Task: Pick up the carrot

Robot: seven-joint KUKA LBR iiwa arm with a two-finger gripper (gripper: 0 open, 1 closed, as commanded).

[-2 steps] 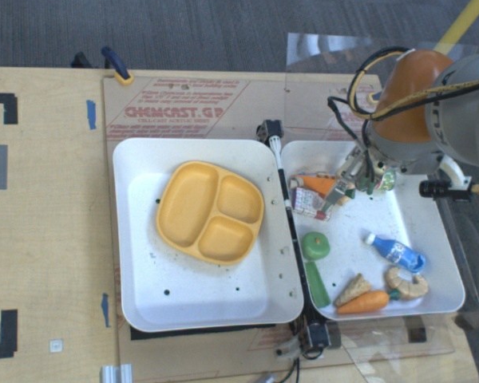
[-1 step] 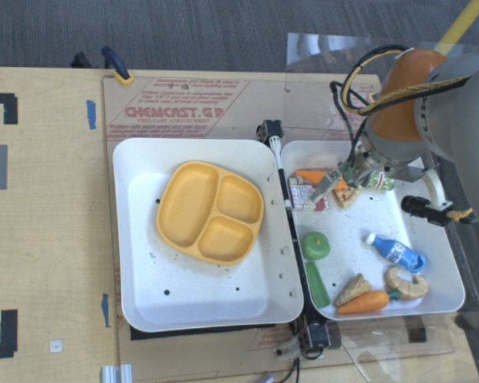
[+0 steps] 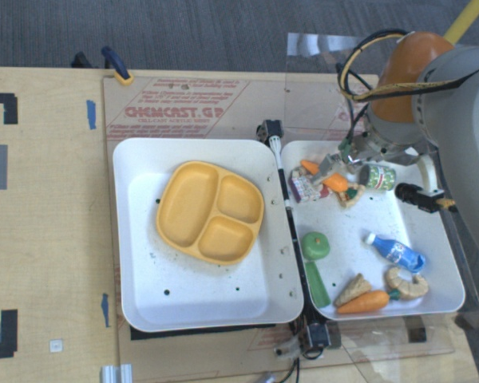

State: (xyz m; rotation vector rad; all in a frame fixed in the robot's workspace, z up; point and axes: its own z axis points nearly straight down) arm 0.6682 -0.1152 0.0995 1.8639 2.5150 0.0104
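Lying along the near rim of the right bin, the carrot points its thick end toward the middle of the near wall and its tip toward the near right corner, just beside a tan wedge-shaped piece on its far side and close to a pale, lumpy toy at its tip. The gripper hovers at the opposite, far end of that bin, over a cluster of small items that includes an orange piece and a small green-and-white can; whether it is spread or closed cannot be told from this angle, and nothing can be seen pinched in it. Between the two lie a blue bottle and a green piece with a green stick below it. The left bin carries a yellow divided plate. Judging by its smooth, even surface, the carrot is likely a light toy with a hard or slightly yielding skin, so it may slip or roll out of a pinch. The best hold looks to be across its thicker half, closing across the short axis, where the body is widest and clear of the wedge. Its closeness to the bin wall leaves little room on the near side, so a tilted or off-centre approach could nudge it against the rim rather than catch it.
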